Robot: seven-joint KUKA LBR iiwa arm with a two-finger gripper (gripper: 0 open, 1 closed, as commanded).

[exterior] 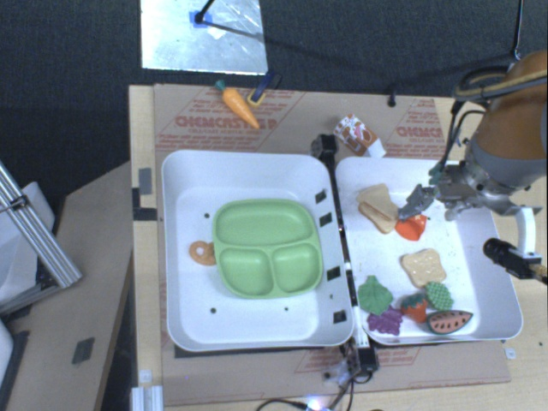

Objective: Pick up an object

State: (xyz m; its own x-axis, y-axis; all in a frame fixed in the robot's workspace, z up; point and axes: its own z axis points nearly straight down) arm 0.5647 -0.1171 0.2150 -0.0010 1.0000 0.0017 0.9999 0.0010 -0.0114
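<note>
- The gripper (417,211) is low in the right bin (505,306), touching the red toy (413,228).
- I cannot tell if it is pinching.
- Nothing looks lifted yet.

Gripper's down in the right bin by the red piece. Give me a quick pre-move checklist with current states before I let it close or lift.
1. Gripper is over the right bin: ok.
2. Gripper tip is next to the red toy: ok, it sits just above it in the camera view.
3. Red toy is between the fingers: cannot tell.
4. Neighbours are apart from the target: not ok, the tan bread piece touches or overlaps the red toy's left side.
5. Toast slice is apart from the target: ok.
6. Green tray is out of the arm's way in the left bin: ok.
</note>
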